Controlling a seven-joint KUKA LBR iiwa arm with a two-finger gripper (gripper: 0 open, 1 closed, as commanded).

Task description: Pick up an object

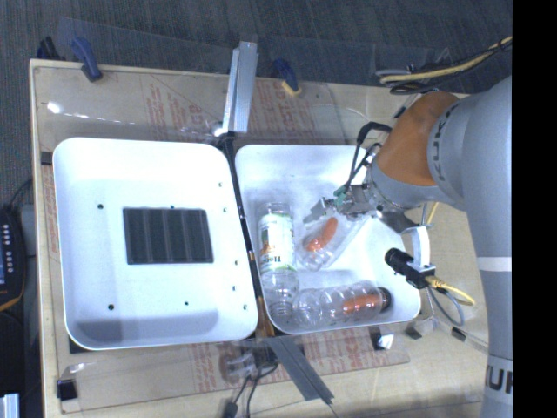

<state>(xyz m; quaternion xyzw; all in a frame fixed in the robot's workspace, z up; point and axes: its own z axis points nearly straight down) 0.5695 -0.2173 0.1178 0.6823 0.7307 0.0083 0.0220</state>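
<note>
- My claw (pixel 342 200) hangs over the right bin (pixel 261 159), near its back edge; I cannot tell its state.
- Three bottles: one (pixel 277 242) by the left wall, one (pixel 326 236) mid-bin below my claw, one (pixel 344 304) along the front edge.

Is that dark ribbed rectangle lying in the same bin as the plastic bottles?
No. The dark ribbed rectangle lies in the left bin, while the plastic bottles lie in the right bin.

Colours across my bench and bins
My arm (pixel 474 146) is grey with an orange band; both bins (pixel 87 303) are white, the left one bearing a dark ribbed panel (pixel 168 235); clear bottles show a green-and-white label (pixel 276 242) and orange contents (pixel 322 233)
</note>
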